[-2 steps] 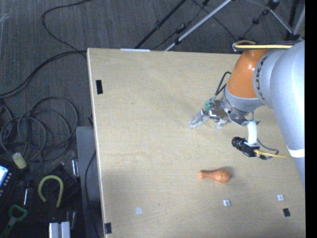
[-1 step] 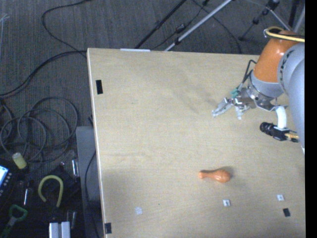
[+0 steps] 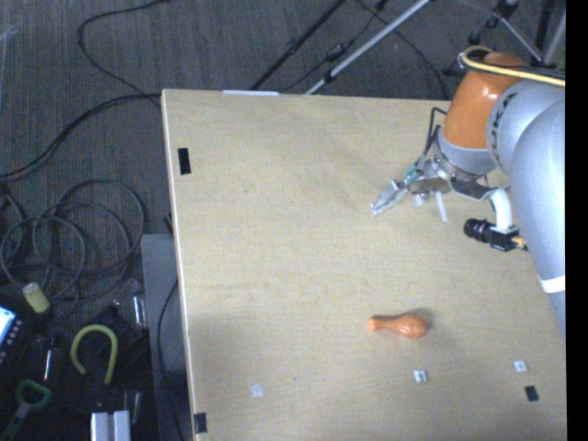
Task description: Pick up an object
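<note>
1. We see a bare tan wooden bench top [image 3: 303,246] over dark grey carpet, with black cables [image 3: 73,219] looping across the floor well to the left of the pincer.
2. The pincer [image 3: 390,197] hangs low over the bench's upper right part, fingers pointing left; we cannot tell how far apart they stand, and nothing shows between them.
3. The task's thing, an orange pear-shaped object [image 3: 401,324], lies on the wood well below the pincer, narrow end to the left, apart from it.
4. Small markers dot the board: a black tab [image 3: 184,161] far left, pale squares [image 3: 420,375] below the orange object.
5. Open wood lies between the pincer and the object; the bench's left edge is far off.
</note>
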